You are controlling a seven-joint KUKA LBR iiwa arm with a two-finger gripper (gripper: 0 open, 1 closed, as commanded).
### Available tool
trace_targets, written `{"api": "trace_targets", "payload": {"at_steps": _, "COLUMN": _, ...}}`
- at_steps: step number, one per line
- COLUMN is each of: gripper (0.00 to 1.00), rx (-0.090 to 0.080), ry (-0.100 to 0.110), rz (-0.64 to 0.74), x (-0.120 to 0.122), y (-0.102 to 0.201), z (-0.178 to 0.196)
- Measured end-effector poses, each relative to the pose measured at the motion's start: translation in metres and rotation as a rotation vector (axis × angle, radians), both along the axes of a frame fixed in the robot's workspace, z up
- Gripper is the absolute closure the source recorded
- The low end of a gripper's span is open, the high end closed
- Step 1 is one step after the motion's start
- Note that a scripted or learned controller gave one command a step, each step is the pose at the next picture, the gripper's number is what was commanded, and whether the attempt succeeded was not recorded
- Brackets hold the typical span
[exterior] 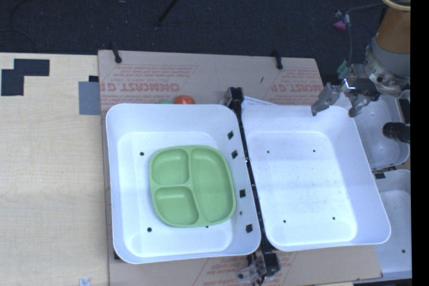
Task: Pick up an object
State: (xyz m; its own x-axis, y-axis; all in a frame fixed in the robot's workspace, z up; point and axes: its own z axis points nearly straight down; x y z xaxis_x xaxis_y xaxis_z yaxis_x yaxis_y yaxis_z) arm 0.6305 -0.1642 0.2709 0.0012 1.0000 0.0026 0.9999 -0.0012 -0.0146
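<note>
Green divided plate (193,185): flat in left bin (127,137), three compartments up, slightly right of centre, near the dividing rims. Right bin (362,197): white floor bare. Gripper (340,104): above far right corner of right bin, fingers spread apart, nothing between them, well apart from plate. Small red-orange object (184,100): on cardboard behind left bin.

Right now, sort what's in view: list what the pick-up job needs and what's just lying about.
For the job:
- green divided plate in the left bin
- gripper, open, over the right bin's far corner

Lying about:
- red-orange thing behind the left bin
- printed cardboard under both bins
</note>
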Motion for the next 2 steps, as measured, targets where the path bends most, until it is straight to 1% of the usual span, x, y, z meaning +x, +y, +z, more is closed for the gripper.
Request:
{"api": "trace_targets", "payload": {"at_steps": 1, "gripper": 0.00, "rx": -0.002, "ry": -0.012, "rz": 0.002, "x": 0.002, "y": 0.000, "z": 0.008}}
{"api": "trace_targets", "payload": {"at_steps": 2, "gripper": 0.00, "rx": -0.002, "ry": -0.008, "rz": 0.002, "x": 0.004, "y": -0.005, "z": -0.037}}
